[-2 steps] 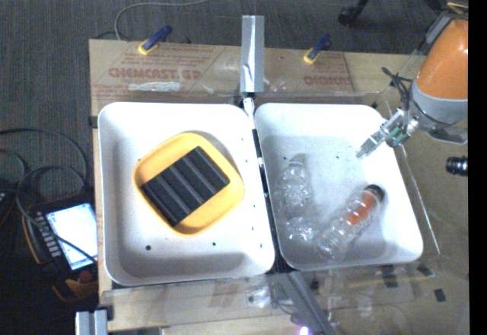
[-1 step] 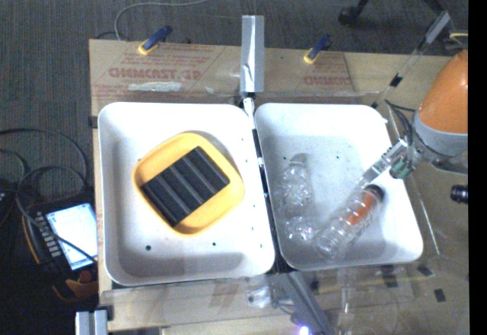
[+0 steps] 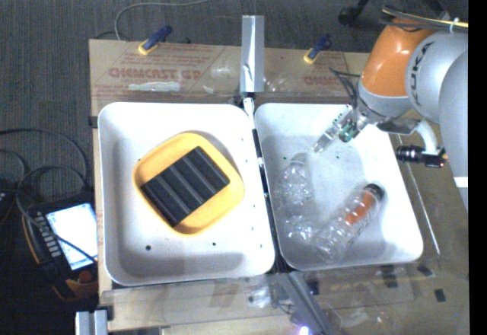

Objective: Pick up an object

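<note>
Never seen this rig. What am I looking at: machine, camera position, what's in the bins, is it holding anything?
It is one robot arm, grey with an orange band, reaching in from the right. At its end is a small two-finger gripper. The single camera is fixed above the bench and looks down at a slant.

On the bench are two shallow white bins side by side. The left bin holds a yellow tray with a black ribbed insert. The right bin holds clear plastic bottles: one with an orange part, and crumpled clear ones nearer the middle.

The gripper is over the upper part of the right bin, above the bottles. Nothing shows between its fingers, so it holds nothing yet.
</note>
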Available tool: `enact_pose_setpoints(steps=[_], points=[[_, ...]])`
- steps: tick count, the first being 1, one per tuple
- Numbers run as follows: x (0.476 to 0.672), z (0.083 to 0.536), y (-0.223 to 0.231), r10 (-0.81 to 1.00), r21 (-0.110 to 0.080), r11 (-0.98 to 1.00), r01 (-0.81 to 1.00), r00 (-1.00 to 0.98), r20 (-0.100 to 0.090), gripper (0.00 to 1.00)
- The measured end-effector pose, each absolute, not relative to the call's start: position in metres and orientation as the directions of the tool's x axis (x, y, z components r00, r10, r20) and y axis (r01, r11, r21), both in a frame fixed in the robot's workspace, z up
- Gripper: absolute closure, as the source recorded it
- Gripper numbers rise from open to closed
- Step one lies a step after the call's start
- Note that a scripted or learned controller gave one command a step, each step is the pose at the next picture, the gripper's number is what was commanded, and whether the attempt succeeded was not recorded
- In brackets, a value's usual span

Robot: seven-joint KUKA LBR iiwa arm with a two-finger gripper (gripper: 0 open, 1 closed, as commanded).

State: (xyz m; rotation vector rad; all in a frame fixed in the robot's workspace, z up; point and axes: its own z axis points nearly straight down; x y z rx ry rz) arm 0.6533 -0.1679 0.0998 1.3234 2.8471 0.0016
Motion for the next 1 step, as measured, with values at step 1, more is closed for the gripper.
enact_pose_setpoints(steps=[1], points=[[0.5922, 0.1139, -0.1116, 0.809, 0.002, 0.588, 0.809, -0.588, -0.001, 0.0]])
